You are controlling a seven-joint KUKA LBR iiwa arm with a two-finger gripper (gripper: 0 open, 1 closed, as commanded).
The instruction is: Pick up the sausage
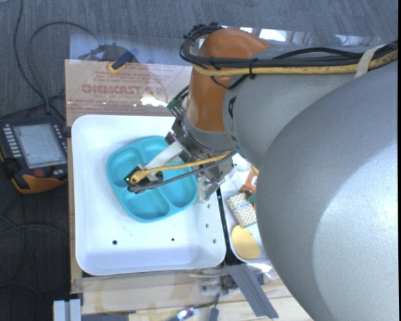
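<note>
Over two white plastic bins' shared edge, the grey metal gripper is held; open or shut cannot be told. Just right of it, a small orange sausage-like bit is seen.

Bright even light — glare on cardboard, arm blurred.

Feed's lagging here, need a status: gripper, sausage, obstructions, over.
Gripper low over the divide between bins, state unreadable. Sausage unconfirmed; arm hides most of right bin. Blue plate in left bin, beside gripper.
</note>
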